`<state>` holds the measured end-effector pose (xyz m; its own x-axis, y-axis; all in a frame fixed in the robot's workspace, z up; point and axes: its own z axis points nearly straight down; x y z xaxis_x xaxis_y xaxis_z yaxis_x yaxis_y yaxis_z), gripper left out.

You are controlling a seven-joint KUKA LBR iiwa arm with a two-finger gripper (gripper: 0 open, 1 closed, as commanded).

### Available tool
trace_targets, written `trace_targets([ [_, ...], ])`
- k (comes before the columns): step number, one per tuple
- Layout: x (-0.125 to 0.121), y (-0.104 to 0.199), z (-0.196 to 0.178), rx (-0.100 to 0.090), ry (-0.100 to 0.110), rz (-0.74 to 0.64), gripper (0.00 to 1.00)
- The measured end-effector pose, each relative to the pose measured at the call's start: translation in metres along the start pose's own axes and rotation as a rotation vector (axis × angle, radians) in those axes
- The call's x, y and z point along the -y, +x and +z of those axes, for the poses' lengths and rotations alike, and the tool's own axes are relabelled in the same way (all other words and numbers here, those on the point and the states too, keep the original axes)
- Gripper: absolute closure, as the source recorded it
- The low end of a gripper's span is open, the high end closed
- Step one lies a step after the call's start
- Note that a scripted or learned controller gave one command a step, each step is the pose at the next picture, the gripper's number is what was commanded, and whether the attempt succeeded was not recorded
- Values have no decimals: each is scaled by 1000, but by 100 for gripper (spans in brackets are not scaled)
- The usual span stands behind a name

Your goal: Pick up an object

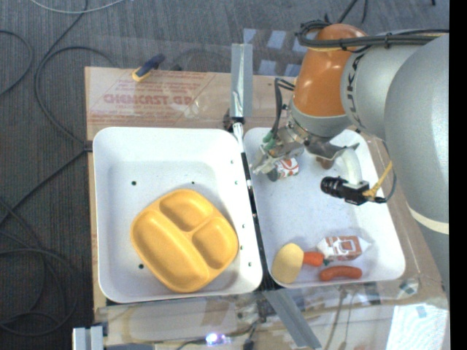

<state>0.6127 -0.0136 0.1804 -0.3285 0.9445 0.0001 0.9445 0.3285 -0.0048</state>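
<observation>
A: Where is the gripper point(276, 160) placed?

B: It is lowered into the right bin point(379, 265), near the top-left corner, right at a small red-and-white object point(288, 168). Whether the jaws are released or clenched cannot be told; contact with the object is hidden.

A: How should the pick be done well?

B: It is judged that the jaws should be centred over the small object, kept off the bin wall, and closed before any lift.

A: What else is seen?

B: A smooth pale rounded piece point(287, 262), an orange carrot-like piece point(314, 259), a glossy sausage shape point(340, 273) and a small printed carton point(343, 247) are gathered at the near edge. A moulded yellow divided tray point(184, 238) lies in the left bin point(117, 152).
</observation>
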Motion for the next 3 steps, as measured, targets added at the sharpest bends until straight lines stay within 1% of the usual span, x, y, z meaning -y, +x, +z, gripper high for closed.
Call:
trace_targets([
  [1, 80, -34, -8, 1, 1, -81, 100],
  [2, 7, 3, 0, -1, 1, 11, 100],
  [3, 77, -6, 0, 1, 2, 101, 100],
])
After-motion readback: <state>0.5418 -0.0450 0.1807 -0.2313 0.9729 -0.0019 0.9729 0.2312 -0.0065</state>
